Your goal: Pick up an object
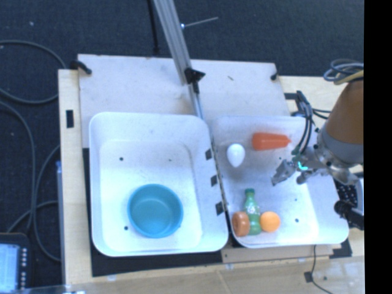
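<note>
Gripper [288, 174] over right bin [324, 222], fingers slightly apart, holding nothing.
Carrot [270, 141] at 11 o'clock, egg [236, 154] at 10.

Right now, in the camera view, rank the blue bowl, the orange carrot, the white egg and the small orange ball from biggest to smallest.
1. blue bowl, by far the largest.
2. orange carrot.
3. white egg and small orange ball look about alike; the egg seems slightly larger, but that is too close to rank.

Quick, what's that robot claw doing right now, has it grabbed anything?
Gripper: over the right bin, nothing seen between its fingers; open or closed cannot be told from this view.
</note>
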